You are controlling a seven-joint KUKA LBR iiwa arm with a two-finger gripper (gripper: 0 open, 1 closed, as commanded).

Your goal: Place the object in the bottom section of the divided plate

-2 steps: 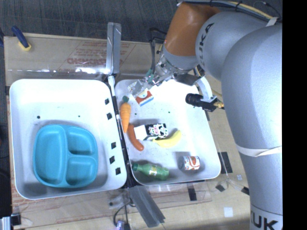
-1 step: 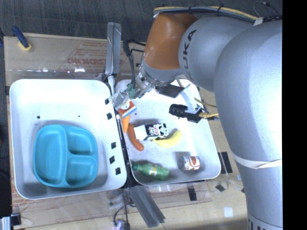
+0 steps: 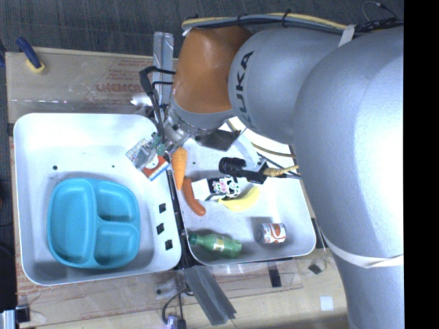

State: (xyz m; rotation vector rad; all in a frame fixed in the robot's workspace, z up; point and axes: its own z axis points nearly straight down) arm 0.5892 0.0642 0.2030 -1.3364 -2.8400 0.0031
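One claw (image 3: 148, 153) low over the upper right corner of left shallow white bin (image 3: 41, 136), hard by the wall shared with right white bin (image 3: 302, 218); released or clenched, cannot tell. Small red-and-white item (image 3: 157, 167) just under claw tip; gripped or not, unclear. Orange carrot (image 3: 179, 166) just beside, along the shared wall. Yellow banana (image 3: 245, 197), green plastic bottle (image 3: 216, 244) and red-and-white can (image 3: 272, 233) further right. Light blue three-section plastic plate (image 3: 94, 221) in left bin's lower half, apart from claw.
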